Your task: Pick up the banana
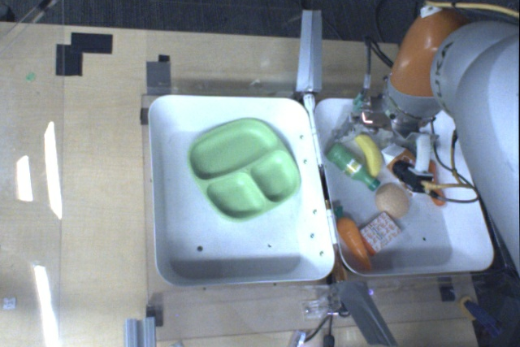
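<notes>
The gripper (pixel 375 119), its opening impossible to tell, hovers just above the banana (pixel 370 154); soft, light and curved, it likely wants a gentle mid-body grasp.

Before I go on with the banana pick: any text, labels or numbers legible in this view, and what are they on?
No text is legible.
The green bottle beside the banana: label too blurred to read.
The small box with the red and white pattern at the right bin's front: print too small to read.
The black marks on the bench are plain shapes, not letters.
</notes>
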Tool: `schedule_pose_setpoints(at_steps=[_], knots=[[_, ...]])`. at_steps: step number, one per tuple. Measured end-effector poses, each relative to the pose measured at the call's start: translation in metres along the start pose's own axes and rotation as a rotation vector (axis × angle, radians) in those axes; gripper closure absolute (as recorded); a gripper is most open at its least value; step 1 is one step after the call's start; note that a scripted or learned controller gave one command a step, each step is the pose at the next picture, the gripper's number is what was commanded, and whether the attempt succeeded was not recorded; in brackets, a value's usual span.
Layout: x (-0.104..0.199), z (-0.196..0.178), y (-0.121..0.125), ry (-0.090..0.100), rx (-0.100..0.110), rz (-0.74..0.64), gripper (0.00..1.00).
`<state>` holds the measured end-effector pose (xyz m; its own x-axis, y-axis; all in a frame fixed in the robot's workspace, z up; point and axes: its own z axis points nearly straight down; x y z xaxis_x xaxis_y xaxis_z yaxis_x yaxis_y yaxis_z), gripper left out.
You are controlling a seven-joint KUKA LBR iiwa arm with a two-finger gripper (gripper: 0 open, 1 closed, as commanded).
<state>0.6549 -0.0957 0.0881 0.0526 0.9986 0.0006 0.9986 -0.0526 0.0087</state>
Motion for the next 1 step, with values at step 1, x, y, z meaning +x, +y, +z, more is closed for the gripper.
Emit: schedule_pose_setpoints(at_steps=[1], knots=[[0.0015,-0.0119,0.002,-0.001,-0.006,-0.005,1.0]])
